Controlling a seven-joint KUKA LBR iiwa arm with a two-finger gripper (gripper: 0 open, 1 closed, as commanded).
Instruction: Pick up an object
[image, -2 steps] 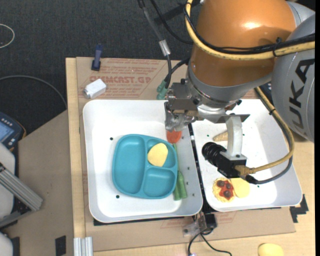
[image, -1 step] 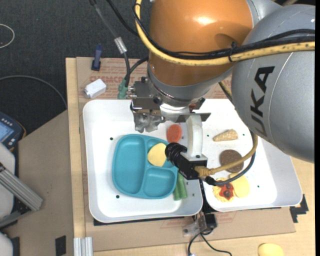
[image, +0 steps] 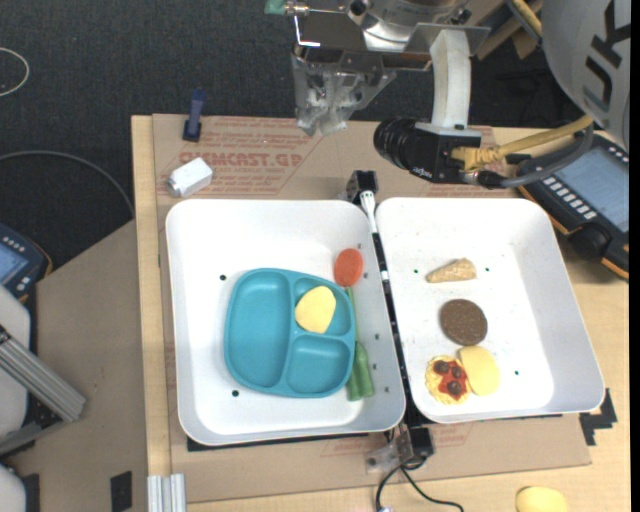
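My pincer (image: 322, 118) hangs above the far edge of the bench (image: 250, 160), over the brown cardboard beyond the left bin's far right corner. Nothing sits between its fingers, and whether they stand apart or together I cannot tell from this slant.

The left bin (image: 190, 300) carries a blue divided plate (image: 262, 330) near its middle. A yellow piece (image: 316, 310) lies in the plate's far right compartment. An orange-red piece (image: 348, 266) rests on the bin floor just beyond the plate's far right corner, close to the bin's right wall. A green stalk (image: 358, 372) lies along the plate's right side, touching it, toward the near right corner of the bin.

The right bin (image: 540, 300) holds four things, all well apart from my pincer. A tan wedge (image: 452, 270) lies toward the far side, left of the middle. A round brown disc (image: 464, 321) sits nearer than the wedge. At the near edge, a small pizza-like piece with red and dark toppings (image: 447, 380) touches a yellow lump (image: 480, 371) on its right.

On the cardboard beyond the left bin lie a small white block (image: 190, 177) and a blue clip (image: 193, 117) at the far left corner. A black bar (image: 377, 262) runs between the two bins.
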